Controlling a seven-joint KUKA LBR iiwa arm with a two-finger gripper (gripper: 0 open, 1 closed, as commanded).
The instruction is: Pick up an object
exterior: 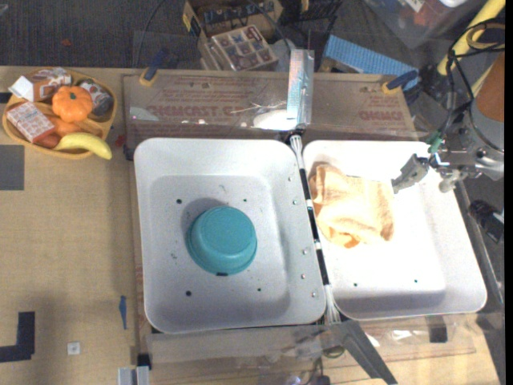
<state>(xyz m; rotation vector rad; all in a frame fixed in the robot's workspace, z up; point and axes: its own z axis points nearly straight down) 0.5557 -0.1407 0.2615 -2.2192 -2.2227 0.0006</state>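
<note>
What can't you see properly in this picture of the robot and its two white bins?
- The gripper, over the right bin: its fingers are too small and blurry to read in the camera view.
- The arm itself: cut off by the right edge.
- The teal bowl in the left bin: it lies upside down, so its inside is hidden.
- The crumpled yellow cloth: its folds cover whatever lies beneath.

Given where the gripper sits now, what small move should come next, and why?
Probably shift the gripper a little toward the crumpled cloth. It sits over the right bin near the far right corner, apart from the cloth, with nothing between its fingers.
</note>
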